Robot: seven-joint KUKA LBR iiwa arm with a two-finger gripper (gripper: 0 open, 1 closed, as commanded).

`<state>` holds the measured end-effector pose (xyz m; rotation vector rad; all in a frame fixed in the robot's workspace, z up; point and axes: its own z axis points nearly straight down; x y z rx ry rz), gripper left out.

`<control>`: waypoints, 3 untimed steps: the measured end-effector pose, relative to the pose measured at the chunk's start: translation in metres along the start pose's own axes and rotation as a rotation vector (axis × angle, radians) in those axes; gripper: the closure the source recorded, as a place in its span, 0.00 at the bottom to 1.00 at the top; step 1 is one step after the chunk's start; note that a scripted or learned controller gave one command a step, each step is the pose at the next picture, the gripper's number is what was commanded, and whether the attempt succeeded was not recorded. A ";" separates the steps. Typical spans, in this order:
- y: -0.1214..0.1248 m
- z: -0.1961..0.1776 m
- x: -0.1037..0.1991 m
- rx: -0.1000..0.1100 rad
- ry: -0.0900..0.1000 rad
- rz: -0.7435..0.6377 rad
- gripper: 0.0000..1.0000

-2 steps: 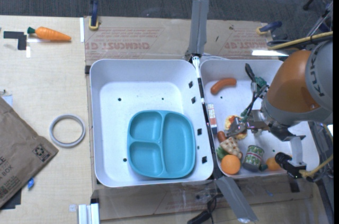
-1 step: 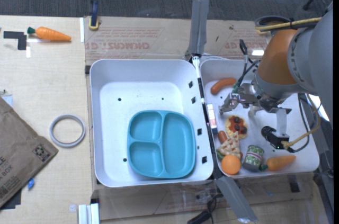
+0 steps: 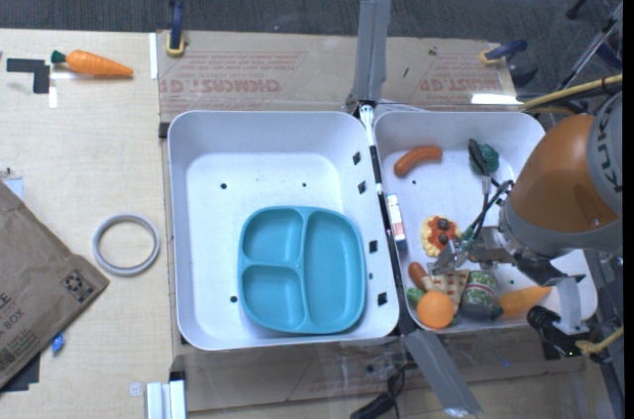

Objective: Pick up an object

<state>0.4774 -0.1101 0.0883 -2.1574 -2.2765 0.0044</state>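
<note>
The bench is the biggest thing here, tan top with cardboard taped along the back. Two white bins sit on it side by side. The left bin has just a blue divided plate with three sections, lying toward its front right. The arm comes in from the right with its fat orange band and hangs over the right bin.

The gripper is low over the pile of toy food at the front of that bin; honestly can't tell how the claw is set, it's too cluttered down there.

The stuff to grab is all in the right bin: a sausage near the back left, a dark green spoon at the back, a little pizza slice in the middle, an orange fruit at the front, a green can beside it, and an orange carrot piece under the arm.

Off to the left on the bench: a brown cardboard box, a roll of tape, and a carrot at the far back.
</note>
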 end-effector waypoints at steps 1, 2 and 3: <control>0.068 0.000 0.002 -0.001 -0.001 0.071 0.00; 0.072 -0.011 -0.001 -0.007 -0.004 0.073 1.00; 0.110 -0.100 0.044 0.001 -0.003 -0.019 1.00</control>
